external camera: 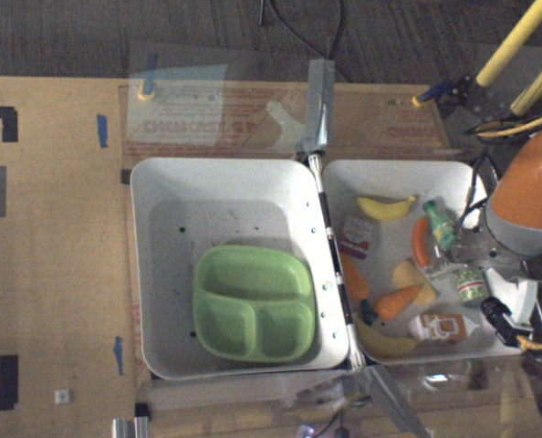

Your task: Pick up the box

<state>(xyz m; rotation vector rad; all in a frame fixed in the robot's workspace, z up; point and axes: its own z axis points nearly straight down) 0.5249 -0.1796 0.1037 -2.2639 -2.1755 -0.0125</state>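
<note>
A small white and orange box (pixel 439 327) lies flat near the front right corner of the right bin (pixel 394 173). A second small pack, white with a maroon label (pixel 356 237), rests by that bin's left wall. My gripper (pixel 477 263) hangs over the right side of the right bin, under the grey wrist and orange band (pixel 528 188). It is above a green-labelled can (pixel 472 286) and a little behind the white and orange box. Nothing shows between its fingers.
The right bin also holds a banana (pixel 387 208), a green bottle (pixel 440 226), a red-orange sausage shape (pixel 421 242), a carrot (pixel 397 302), a yellow wedge (pixel 412 276) and a second banana (pixel 385 340). The left bin (pixel 161 245) holds a green divided plate (pixel 253 304).
</note>
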